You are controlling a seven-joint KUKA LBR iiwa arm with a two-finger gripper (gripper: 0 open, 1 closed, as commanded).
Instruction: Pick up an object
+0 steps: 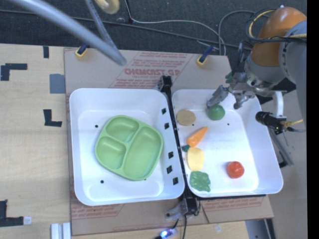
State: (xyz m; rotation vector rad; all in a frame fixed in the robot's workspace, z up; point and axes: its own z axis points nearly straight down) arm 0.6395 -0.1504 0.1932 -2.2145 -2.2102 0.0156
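Note:
My gripper [228, 99] hangs over the back of the right bin [259, 148], its two grey fingers spread apart and nothing between them. A green ball-shaped toy [216, 112] lies just below the left finger [216, 96]. Further objects lie in the same bin: a tan round cookie [186, 117], an orange carrot [197, 136], a yellow lemon-like piece [195, 158], a green leafy piece [200, 181] and a red tomato [235, 169].
The left bin [84, 133] holds a green divided plate [130, 147]. A black divider with clips [171, 128] runs between the bins. Cables [271, 118] trail along the right bin's far right side. A grey pole [65, 15] crosses the upper left.

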